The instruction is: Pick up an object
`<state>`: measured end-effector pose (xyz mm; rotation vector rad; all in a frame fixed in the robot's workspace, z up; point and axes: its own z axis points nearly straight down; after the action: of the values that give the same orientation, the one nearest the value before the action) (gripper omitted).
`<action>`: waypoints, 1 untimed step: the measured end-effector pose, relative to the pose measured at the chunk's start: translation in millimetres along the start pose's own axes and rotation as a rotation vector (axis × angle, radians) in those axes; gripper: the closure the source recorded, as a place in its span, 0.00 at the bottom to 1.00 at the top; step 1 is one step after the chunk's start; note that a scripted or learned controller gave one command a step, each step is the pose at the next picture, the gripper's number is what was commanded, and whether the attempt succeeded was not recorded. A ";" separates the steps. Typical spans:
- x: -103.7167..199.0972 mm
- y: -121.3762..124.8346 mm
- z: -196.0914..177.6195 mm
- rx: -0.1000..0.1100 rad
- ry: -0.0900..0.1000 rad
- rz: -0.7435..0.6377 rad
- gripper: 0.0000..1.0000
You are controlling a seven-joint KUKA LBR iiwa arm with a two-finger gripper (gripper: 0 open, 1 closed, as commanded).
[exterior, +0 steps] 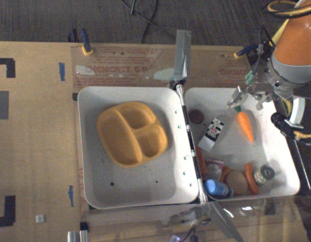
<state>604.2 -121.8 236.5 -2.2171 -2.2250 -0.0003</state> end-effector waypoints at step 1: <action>-34.9 28.6 138.8 -0.002 -0.001 0.022 0.00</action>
<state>632.9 -156.5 97.7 -2.2425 -2.2023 -0.0009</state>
